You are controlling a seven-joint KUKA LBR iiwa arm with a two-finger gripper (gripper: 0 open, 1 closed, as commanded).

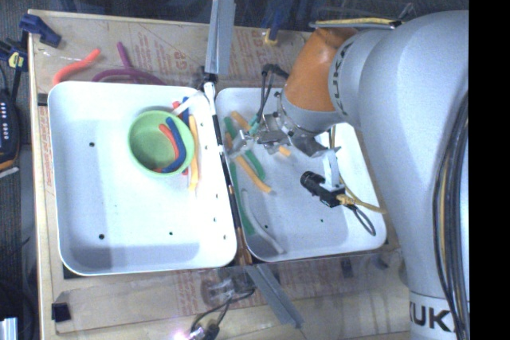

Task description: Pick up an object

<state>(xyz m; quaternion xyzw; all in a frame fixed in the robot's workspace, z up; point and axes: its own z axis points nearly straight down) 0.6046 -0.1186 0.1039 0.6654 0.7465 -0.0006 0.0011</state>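
Observation:
My gripper (pixel 241 141) is low in the right bin (pixel 319 239), at its left side close to the wall shared with the left bin. Around it lie several thin sticks: a green stick (pixel 237 123) just behind it, another green stick (pixel 254 166) just in front, and an orange stick (pixel 256 182) beside that one. A dark green strip (pixel 246 216) lies along the bin's left wall nearer the front. The wrist and the grey arm hide the right bin's back right part.
The left bin (pixel 119 243) holds a green bowl (pixel 142 143) with a red piece (pixel 170 136) and a blue piece in it, and orange sticks (pixel 193 159) along the bowl's right side. Behind the bins, orange and purple cords (pixel 119 68) lie on the bench.

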